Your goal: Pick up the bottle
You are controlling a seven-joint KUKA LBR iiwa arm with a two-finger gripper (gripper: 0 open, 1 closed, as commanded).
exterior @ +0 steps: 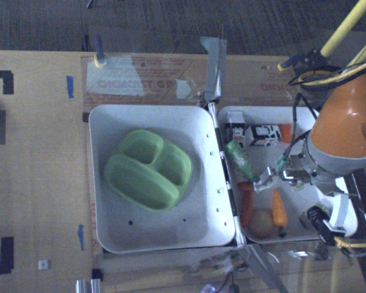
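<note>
My gripper [265, 180] hangs low over the right bin [305, 235], fingers spread and nothing between them, tips just beside the lower end of the bottle [240, 159]. The bottle lies tilted against the bin's left wall, so I judge the approach comes from its free side. Crowding it: a red pepper [246, 201], a carrot [279, 207], a potato [262, 222], a black-and-white carton [262, 134]. A green divided plate [147, 170] sits in the left bin [110, 224].

Bottle [240, 159] crowded by carton [263, 134], carrot [279, 209] and bin wall [221, 163]; space above open
</note>
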